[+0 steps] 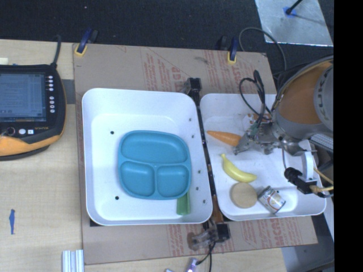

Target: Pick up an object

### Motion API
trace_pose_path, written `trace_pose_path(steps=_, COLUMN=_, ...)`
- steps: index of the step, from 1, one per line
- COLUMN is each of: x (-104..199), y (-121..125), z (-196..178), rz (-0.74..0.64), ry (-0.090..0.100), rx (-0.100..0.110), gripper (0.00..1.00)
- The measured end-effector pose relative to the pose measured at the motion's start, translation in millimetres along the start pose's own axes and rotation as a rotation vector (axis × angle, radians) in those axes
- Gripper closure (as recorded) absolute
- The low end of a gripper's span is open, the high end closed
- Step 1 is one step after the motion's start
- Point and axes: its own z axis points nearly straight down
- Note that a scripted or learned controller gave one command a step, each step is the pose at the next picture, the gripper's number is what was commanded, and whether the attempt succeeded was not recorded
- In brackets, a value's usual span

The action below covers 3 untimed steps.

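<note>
While the arm reaches in from the right, its gripper is low over the right bin, in the upper middle part of it. It sits just beside the right end of the carrot, close enough that they may be touching, but I honestly can't call it. I also can't tell whether the gripper is open or closed, since it's a dark tangle of wires and metal from this angle. Nothing is visibly held in it.

Stuff in the right bin: the carrot lies roughly sideways near the left wall. The banana is just below it, slanting down to the right. Below that is a round tan disc, and right next to the disc, near the front wall, is a small shiny can on its side.

The left bin has a blue divided plate lying flat in the middle. A green piece is tucked by the plate's lower right corner, against the bin wall.

Both bins sit on a cardboard sheet. A pendant with a lit screen rests on the bench off to the left, well apart from the bins.
</note>
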Motion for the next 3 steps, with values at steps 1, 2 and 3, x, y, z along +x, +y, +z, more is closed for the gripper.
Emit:
trace_pose_path(steps=1, x=34.6, y=44.4, z=-0.8, rz=-0.001, ry=0.000, rx=-0.001, gripper=0.00)
trace_pose_path(steps=2, x=42.6, y=80.3, z=2.6, rz=0.010, ry=0.002, rx=0.027, gripper=0.00)
trace_pose_path(steps=3, x=42.7, y=81.3, z=-8.0, rz=0.005, ry=0.001, rx=0.023, gripper=1.00)
